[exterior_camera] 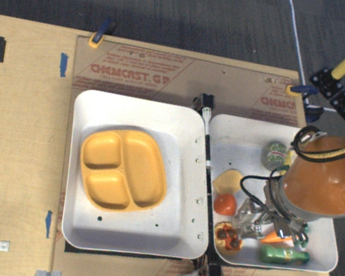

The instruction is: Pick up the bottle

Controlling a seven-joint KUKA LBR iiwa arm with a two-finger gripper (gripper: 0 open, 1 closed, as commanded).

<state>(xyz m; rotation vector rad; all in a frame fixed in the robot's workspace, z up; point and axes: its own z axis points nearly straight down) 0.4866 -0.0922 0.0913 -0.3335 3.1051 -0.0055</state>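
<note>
- The green bottle (283, 254) lies on its side in the right bin (329, 258), just beside the claw (256, 223) on its near side, not held.
- Its long axis runs across the bin; which end carries the cap is too small to tell.
- Likely light, stiff plastic, smooth and apt to roll; taking it across its mid-body seems safest.
- The claw hangs low among a small tomato (225, 204) and other toy foods; whether it is spread or closed I cannot tell.
- Beyond it sits a pale round item (276, 154).

Dark carpet floor (181, 4) behind tan bench (8, 139)
</note>
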